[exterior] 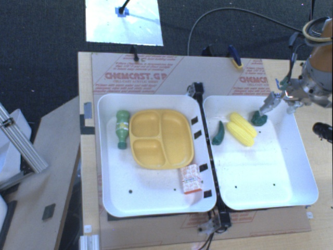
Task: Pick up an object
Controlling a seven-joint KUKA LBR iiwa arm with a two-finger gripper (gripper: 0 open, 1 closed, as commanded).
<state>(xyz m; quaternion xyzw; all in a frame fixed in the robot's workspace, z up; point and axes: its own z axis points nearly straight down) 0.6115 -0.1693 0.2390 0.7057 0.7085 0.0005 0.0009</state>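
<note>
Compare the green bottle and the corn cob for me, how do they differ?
The green bottle lies in the left bin, just left of the yellow tray; the corn cob lies in the right bin. The bottle is green with a pale label; the cob is yellow. The bottle points straight up the picture; the cob lies on a diagonal. Both are small, elongated and lying flat.

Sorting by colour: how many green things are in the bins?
3: a bottle in the left bin beside the yellow tray; a pepper left of the corn; a small green lump by the tool.
</note>
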